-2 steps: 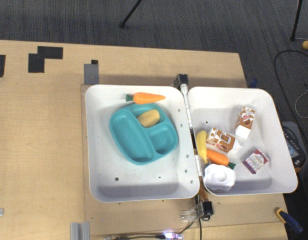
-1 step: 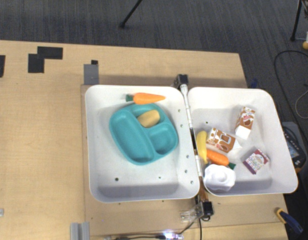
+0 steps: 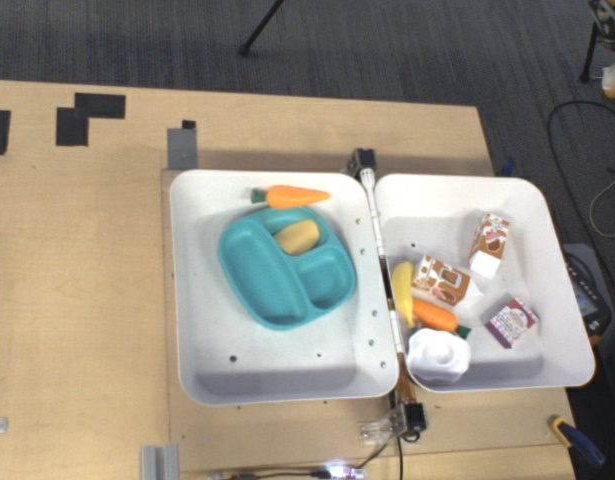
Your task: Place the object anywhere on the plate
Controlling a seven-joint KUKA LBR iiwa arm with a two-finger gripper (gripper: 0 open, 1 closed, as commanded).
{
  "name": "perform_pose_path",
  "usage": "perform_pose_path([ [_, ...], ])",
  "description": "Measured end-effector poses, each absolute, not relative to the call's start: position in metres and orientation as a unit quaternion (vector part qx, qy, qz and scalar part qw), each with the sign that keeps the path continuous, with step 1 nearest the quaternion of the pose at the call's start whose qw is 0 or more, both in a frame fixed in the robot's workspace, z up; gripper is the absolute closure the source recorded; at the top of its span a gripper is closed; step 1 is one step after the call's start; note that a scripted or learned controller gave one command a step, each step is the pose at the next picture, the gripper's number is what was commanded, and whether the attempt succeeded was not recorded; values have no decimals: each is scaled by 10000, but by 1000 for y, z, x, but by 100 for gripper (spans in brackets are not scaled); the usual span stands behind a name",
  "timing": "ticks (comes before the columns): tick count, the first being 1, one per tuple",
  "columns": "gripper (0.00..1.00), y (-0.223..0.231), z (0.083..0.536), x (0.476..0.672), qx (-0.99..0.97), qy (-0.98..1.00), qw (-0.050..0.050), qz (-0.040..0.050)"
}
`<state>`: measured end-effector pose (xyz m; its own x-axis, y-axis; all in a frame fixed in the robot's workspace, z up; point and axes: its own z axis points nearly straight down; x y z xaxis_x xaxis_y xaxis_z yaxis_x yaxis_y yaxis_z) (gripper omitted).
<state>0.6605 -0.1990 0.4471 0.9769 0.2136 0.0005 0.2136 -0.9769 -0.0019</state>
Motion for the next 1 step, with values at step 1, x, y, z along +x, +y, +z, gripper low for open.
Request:
perform_pose_path([
  [1, 0, -203, 430, 654, -9945, -1052, 10, 0],
])
